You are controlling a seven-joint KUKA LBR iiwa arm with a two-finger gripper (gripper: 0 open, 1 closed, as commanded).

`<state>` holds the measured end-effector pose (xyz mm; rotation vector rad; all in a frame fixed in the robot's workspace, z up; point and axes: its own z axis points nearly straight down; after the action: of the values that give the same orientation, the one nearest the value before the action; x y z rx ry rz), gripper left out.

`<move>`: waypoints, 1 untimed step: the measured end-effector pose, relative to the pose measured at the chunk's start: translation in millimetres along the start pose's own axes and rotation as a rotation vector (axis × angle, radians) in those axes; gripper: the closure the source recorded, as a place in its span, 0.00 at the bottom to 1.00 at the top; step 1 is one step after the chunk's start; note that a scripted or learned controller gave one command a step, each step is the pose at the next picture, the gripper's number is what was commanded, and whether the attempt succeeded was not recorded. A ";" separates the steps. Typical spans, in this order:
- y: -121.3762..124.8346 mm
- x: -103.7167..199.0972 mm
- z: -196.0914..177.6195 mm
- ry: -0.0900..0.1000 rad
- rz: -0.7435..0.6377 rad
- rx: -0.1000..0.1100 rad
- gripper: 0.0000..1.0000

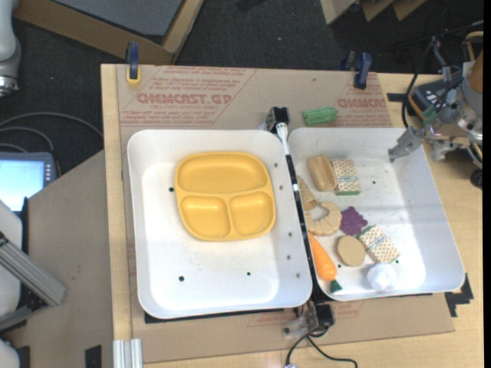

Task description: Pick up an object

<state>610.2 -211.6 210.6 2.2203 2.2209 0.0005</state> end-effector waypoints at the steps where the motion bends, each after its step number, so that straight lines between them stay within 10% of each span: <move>1: -66.4 28.9 93.7 0.006 0.001 0.013 0.00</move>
<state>543.9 -182.8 116.8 2.2316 2.2291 -0.0077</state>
